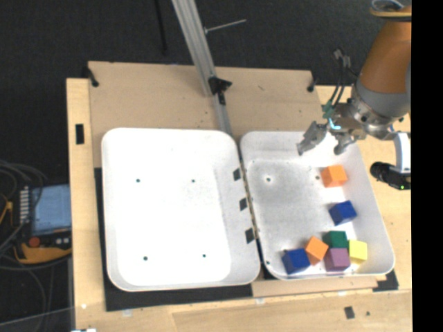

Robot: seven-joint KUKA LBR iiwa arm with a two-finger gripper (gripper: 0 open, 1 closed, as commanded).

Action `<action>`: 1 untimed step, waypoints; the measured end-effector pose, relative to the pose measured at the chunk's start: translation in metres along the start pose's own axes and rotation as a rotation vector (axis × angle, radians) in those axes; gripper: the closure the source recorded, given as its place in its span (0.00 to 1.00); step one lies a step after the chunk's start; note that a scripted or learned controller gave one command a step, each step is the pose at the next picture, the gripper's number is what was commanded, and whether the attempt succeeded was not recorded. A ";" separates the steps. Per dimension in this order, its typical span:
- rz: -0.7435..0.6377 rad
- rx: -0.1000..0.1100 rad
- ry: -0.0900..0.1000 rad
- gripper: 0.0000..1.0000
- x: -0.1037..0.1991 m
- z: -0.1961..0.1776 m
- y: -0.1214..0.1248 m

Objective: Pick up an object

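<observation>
My gripper point(327, 142) hangs open over the far edge of the right bin point(291, 199), its two grey fingers spread with nothing between them. An orange block point(334, 176) lies just below and right of the fingertips. A blue block point(342, 212) lies further toward the front. In the bin's front right corner sits a cluster: a blue block point(296, 260), an orange block point(317, 248), a green block point(338, 239), a purple block point(337, 259) and a yellow block point(358, 250).
The left bin point(173, 206) lies beside the right one, joined by black clips point(243, 203). A slanted metal rail point(201, 54) rises from behind the bins. A blue box and cables point(41, 216) sit off the bench at the left.
</observation>
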State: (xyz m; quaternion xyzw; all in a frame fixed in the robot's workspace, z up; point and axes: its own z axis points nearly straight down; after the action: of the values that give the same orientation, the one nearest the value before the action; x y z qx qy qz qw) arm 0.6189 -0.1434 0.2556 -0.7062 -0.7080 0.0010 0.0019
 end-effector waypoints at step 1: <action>-0.001 -0.005 -0.001 0.00 0.000 -0.003 0.001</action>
State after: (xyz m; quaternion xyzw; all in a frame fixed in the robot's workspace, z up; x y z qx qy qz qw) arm 0.6197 -0.1435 0.2588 -0.7059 -0.7083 -0.0004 -0.0004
